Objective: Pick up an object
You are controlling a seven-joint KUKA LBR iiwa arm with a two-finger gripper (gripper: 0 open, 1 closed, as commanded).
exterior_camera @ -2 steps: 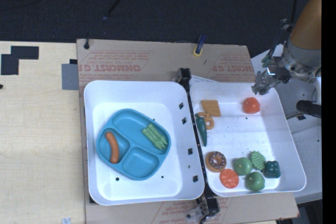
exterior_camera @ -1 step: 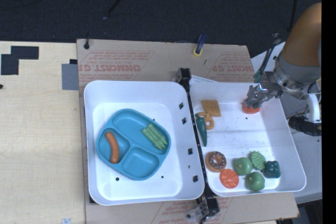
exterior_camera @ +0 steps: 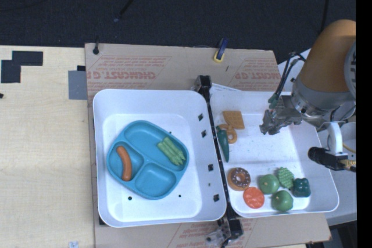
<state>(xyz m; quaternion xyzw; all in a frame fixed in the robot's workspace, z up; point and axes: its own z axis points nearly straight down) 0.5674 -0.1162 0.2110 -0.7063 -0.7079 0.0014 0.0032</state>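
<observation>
— Hovering over the right bin point(exterior_camera: 325, 197), is that your gripper point(exterior_camera: 271, 125)?

— Yes, mine. It hangs above the far part of that bin, and nothing sits between its ends that I can make out. Released or clenched, I cannot tell from this slant.

— What lies beneath?

— A tan cracker point(exterior_camera: 233, 119) just left of my gripper, a pretzel point(exterior_camera: 228, 135) touching a dark green pepper point(exterior_camera: 224, 145) by the left wall. Along the near side: a chocolate doughnut point(exterior_camera: 239, 178), a red tomato point(exterior_camera: 253, 198), two green apples point(exterior_camera: 268, 184) and point(exterior_camera: 282, 201), a bumpy green piece point(exterior_camera: 284, 176), and broccoli point(exterior_camera: 300, 187).

— And the left bin point(exterior_camera: 104, 194)?

— It holds a blue tray point(exterior_camera: 152, 183) with a sausage point(exterior_camera: 124, 162) and green beans point(exterior_camera: 172, 150), well apart from my gripper.
</observation>
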